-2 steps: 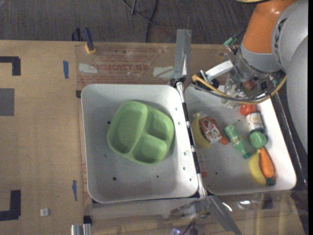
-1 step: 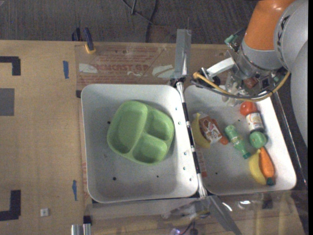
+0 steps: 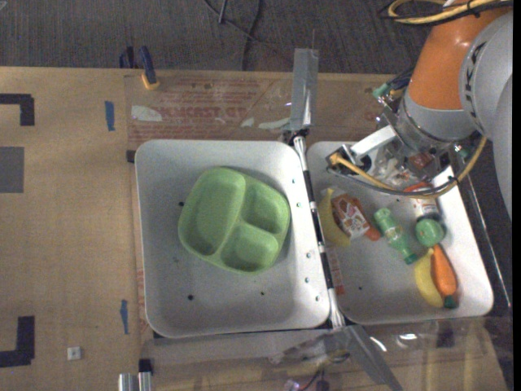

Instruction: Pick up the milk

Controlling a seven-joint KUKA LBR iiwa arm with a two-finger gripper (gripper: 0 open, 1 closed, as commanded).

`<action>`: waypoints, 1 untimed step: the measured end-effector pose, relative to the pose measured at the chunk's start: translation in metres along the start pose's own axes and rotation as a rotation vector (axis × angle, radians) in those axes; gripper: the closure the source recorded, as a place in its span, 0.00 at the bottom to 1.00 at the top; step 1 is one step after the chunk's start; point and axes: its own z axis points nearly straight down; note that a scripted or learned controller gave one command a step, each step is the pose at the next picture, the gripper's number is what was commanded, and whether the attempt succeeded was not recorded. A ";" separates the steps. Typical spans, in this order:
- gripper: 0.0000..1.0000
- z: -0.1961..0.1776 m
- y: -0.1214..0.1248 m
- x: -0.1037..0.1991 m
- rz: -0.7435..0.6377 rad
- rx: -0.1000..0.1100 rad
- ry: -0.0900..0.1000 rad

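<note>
A small carton with a red and white label, which I take for the milk [image 3: 352, 213], lies on its side in the left part of the right bin [image 3: 476, 300], resting against a yellow banana [image 3: 331, 218]. My gripper [image 3: 396, 168] hangs over the far end of that bin, up and to the right of the carton and apart from it. The orange and grey wrist covers most of it, and yellow cables loop beneath it.
Also in the right bin are a green bottle [image 3: 396, 235], a green round item [image 3: 429, 232], a red-capped bottle [image 3: 423, 204], a carrot [image 3: 444, 274] and a yellow fruit [image 3: 426, 282]. A green divided plate [image 3: 234, 218] sits in the left bin [image 3: 163, 283].
</note>
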 end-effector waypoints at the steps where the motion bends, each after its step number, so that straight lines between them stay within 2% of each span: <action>1: 0.00 0.000 0.000 0.000 0.000 0.000 0.000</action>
